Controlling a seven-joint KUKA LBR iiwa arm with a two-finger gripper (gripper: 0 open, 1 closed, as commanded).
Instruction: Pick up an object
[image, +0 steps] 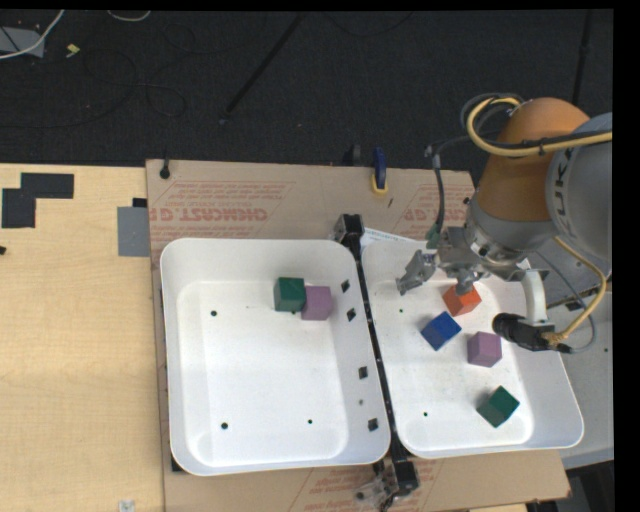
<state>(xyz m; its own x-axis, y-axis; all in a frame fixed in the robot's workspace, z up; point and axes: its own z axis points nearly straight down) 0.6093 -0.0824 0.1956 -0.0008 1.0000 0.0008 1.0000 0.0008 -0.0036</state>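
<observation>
A dark carpeted floor (250, 80) strewn with cables lies behind a pale wooden worktop (70, 350), on which a brown cardboard sheet (260, 200) carries two shallow white plastic bins side by side. The left bin (190, 400) holds a dark green cube (290, 293) touching a pale purple cube (317, 302). The right bin (560, 425) holds four blocks: an orange-red cube (463, 298), a blue cube (440, 331), a second purple cube (484, 348) and a second green cube (497, 406) near the front. The grey arm with its orange band (535, 135) reaches in from the right, and the gripper (445, 268) hangs over the back of the right bin; its fingers look spread apart with nothing between them, one tip out toward the divider, the orange-red cube just beside and partly under the wrist. That cube seems the likeliest target. It has no real long axis; its faces sit turned slightly off the bin walls, as the blue cube's do more strongly. My judgement is that the main risk is a miss: the fingers appear offset to the left of the orange-red cube, so closing here could grasp air or nudge it into the blue cube nearby; a skewed approach could also pinch a corner and let it slip out.
</observation>
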